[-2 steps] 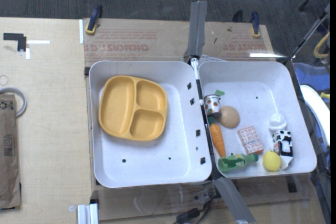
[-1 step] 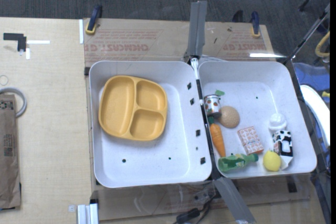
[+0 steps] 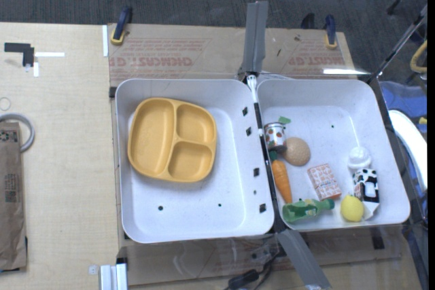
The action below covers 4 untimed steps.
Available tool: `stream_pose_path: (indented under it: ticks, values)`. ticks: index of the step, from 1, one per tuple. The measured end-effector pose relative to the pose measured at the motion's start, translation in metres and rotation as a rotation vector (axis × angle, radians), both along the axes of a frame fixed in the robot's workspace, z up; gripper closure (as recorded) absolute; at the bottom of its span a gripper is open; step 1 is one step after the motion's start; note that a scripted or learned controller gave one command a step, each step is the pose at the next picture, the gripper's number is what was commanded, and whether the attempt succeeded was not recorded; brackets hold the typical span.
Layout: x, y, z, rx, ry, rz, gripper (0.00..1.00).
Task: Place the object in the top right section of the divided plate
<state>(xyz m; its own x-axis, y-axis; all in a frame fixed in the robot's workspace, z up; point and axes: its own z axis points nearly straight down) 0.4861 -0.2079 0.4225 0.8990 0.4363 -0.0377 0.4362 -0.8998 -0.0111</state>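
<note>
Nearest, along the front wall of the right bin, a green bottle lies on its side, and just right of it sits a yellow lemon, touching a black-and-white cow-patterned item with a white top. A little further back an orange carrot lies lengthwise close to the bin's left wall, its tip near the bottle, and a pink box rests between the carrot and the cow-patterned item. Beyond them a round brown item sits just beside a small can.

Which of these is the task's object I cannot tell; all lie in the right bin, well apart from the yellow divided plate, which sits flat in the far left part of the left bin, its top right section toward the divider.

Whether the gripper is released or clenched cannot be told.

Furthest, a cardboard sheet lies behind both bins, held by two clamps
</note>
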Motion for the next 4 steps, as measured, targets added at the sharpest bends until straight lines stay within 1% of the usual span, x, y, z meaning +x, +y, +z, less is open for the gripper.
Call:
stream_pose_path:
  ticks: [4]
  values:
    - [0.005,0.001,0.026,-0.005,0.034,0.014,1.00]
